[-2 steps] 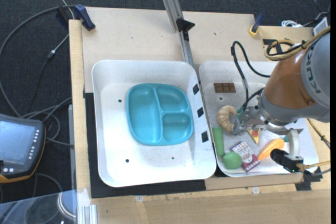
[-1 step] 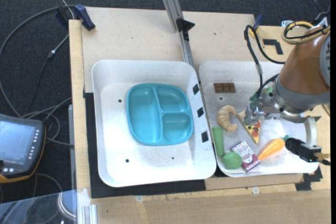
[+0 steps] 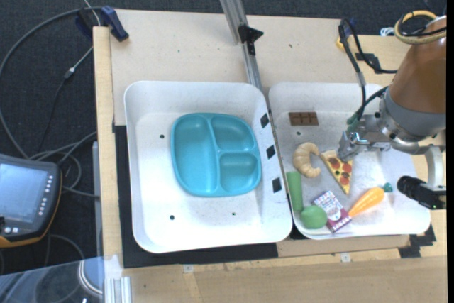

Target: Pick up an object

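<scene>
one flat pizza-slice toy (image 3: 340, 171) lies just below-left of my gripper (image 3: 352, 143); ridged croissant (image 3: 308, 159) beside it. i cannot tell the claw's state.

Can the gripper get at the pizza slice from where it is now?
Probably yes. The gripper hangs in the right bin just above the pizza slice, whose top is uncovered. The croissant lies close on its left and the carrot below it, so room for the gripper looks tight.
</scene>
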Controlling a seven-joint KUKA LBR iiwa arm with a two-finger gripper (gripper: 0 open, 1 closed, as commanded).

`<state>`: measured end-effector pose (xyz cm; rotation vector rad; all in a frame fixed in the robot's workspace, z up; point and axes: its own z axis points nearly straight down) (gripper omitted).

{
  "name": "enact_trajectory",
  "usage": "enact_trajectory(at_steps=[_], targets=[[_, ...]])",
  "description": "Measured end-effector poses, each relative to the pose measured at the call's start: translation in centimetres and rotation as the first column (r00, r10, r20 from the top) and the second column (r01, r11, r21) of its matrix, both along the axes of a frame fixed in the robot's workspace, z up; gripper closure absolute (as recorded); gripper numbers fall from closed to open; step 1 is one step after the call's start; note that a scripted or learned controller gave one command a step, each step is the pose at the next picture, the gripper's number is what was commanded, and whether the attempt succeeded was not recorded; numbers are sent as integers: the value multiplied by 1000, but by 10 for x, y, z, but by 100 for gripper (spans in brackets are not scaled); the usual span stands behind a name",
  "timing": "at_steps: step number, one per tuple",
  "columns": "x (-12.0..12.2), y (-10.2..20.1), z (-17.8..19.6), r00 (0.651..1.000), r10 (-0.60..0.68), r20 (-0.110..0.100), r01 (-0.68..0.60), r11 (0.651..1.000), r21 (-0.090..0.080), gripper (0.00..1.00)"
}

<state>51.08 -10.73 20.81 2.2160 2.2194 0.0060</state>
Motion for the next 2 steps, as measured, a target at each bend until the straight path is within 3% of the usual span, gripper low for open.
enact_trajectory(at_steps=[1, 2], targets=[[2, 0, 54, 1000, 1, 2, -1, 1000, 0, 100], [26, 43, 57, 1000, 3, -3, -3, 1000, 1, 100]])
